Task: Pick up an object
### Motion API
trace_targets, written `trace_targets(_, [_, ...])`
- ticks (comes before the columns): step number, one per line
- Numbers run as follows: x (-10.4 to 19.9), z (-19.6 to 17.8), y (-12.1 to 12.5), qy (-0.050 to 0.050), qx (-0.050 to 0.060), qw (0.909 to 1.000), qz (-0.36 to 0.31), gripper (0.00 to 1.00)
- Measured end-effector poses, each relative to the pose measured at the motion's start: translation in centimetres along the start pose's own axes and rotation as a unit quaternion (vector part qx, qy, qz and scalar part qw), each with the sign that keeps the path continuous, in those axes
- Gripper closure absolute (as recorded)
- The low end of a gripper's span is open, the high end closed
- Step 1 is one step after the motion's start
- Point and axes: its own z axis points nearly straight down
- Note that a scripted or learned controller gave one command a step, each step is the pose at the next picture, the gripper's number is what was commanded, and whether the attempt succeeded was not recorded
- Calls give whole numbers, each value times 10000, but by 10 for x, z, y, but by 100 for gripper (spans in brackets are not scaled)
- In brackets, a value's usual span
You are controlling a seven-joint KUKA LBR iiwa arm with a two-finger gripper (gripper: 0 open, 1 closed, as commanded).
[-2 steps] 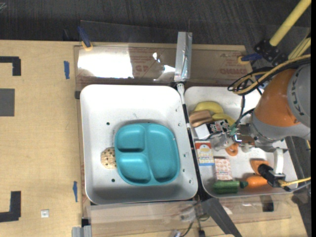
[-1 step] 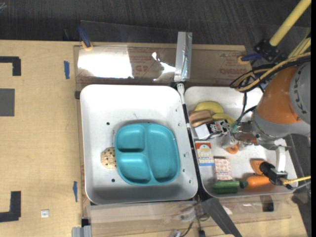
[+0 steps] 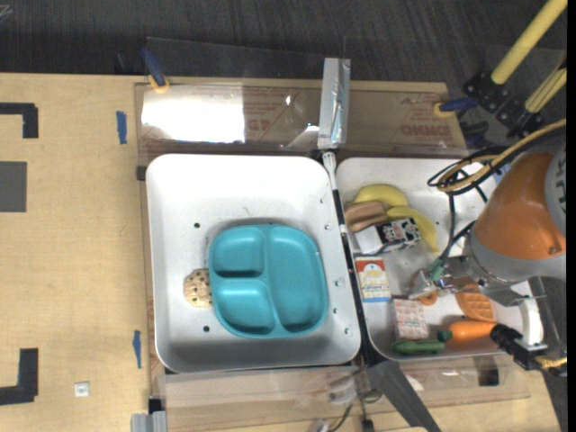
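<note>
The right bin (image 3: 423, 171) holds a jumble of toy food. A yellow banana (image 3: 382, 193) lies at the back with a brown hot-dog bun (image 3: 364, 213) and a small dark carton (image 3: 397, 232) in front of it. A white and red box (image 3: 371, 277) and a pink packet (image 3: 409, 318) lie near the divider. An orange carrot (image 3: 470, 331) and a green pod (image 3: 414, 346) rest along the front wall. My gripper (image 3: 432, 283) reaches down into the middle of this bin, just right of the white box and above the pink packet. Nothing visibly hangs from it.
The left bin (image 3: 171, 241) holds a teal divided plate (image 3: 266, 278) with a cookie (image 3: 196, 287) against its left edge. An orange waffle-like piece (image 3: 475, 306) sits under the arm. Black cables (image 3: 454, 176) loop over the right bin's back corner. A clear upright panel (image 3: 333, 102) stands behind the bins.
</note>
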Motion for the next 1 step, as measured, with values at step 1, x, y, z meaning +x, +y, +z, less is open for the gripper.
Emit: trace_targets(1, [86,-145,35,21,35,9987,508,100])
